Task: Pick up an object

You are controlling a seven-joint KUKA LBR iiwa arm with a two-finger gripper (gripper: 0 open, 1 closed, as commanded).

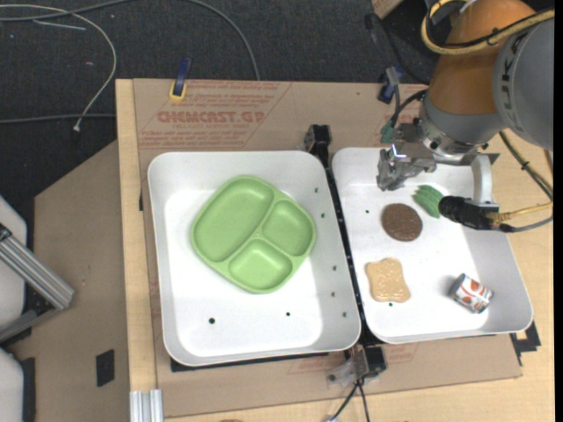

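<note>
Dark carpet with loose grey cables surrounds the desk (149,112), a brown board printed with red lettering that carries two shallow white bins side by side. In the left bin (176,315) lies a light green divided plate (253,233) with three compartments, turned at a slant near the bin's middle.

In the right bin (506,310) are four small things, well apart from one another. A round, flat, dark brown disc (402,221) sits near the middle. Below it lies a tan, lumpy-edged biscuit-like piece (388,280). Toward the lower right corner a small can (471,293), white with red and dark markings, lies on its side. A small green object (428,199) rests just above and right of the brown disc, beside a black cylinder on the arm.

Over the upper left part of the right bin hangs the claw (391,176), just above the brown disc and left of the green object. Nothing can be seen between its fingers; whether they are spread or closed I cannot tell.
</note>
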